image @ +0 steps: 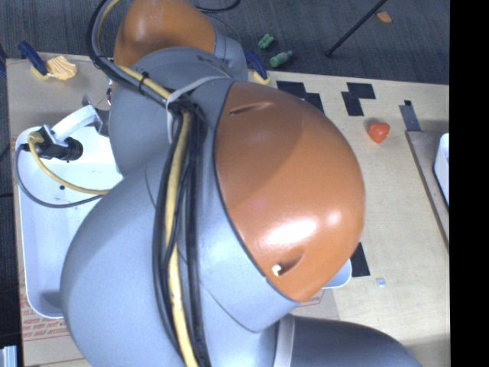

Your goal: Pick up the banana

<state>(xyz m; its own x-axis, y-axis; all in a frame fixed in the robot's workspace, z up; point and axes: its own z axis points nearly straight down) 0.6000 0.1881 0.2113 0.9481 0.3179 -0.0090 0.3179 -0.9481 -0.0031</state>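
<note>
Gripper: hidden under arm [229, 228]; finger state cannot be told. Arm: grey, orange cap, cables along it, covers most of left bin [34, 205]. Banana: location cannot be told, likely beneath arm. Handling, judged: light, soft, bruisable, curved; grasp mid-body across width. Bench [397, 205]: small orange item [378, 132] far right. Legible writing: none.

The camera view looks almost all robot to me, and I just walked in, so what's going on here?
The grey and orange arm is stretched over the bench, covering most of the white bin on the left. Its claw and the banana it is meant to pick up cannot be made out under it. A small orange object lies on the bench to the right.
</note>
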